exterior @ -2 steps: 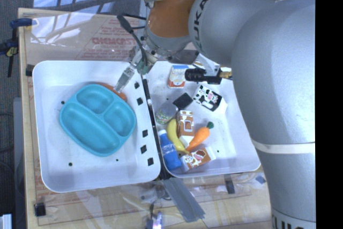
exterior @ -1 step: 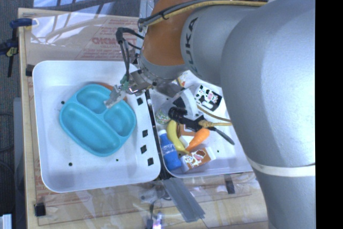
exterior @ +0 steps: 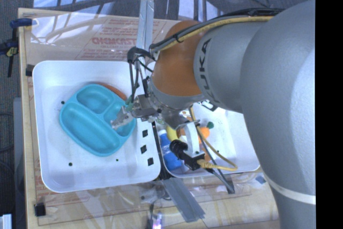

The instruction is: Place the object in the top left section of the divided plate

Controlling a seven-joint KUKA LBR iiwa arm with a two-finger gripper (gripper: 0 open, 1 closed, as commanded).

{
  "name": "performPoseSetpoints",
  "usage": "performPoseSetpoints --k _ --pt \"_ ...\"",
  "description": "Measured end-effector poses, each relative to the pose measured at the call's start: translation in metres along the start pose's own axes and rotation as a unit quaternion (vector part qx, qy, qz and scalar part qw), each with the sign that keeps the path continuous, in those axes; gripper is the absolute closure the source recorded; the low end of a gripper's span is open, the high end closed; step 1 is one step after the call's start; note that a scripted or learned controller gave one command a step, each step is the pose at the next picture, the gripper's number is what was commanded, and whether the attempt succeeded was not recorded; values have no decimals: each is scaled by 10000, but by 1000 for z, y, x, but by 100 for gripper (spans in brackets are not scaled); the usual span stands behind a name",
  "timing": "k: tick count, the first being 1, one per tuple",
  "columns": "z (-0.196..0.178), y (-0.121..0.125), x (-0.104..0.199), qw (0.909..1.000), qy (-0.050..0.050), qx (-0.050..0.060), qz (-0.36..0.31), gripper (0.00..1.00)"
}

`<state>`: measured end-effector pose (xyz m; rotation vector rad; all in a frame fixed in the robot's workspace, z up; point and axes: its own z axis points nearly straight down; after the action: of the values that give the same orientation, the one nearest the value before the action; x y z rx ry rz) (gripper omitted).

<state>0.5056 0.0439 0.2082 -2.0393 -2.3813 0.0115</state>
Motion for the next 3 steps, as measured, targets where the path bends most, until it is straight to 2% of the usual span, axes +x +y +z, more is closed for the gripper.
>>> performPoseSetpoints --k 1,2,3 --pt "-74 -11 10 9998 -1 -23 222 0" --pt "107 12 51 9993 -3 -17 379 0" --pt "101 12 47 9993 -37 8 370 100"
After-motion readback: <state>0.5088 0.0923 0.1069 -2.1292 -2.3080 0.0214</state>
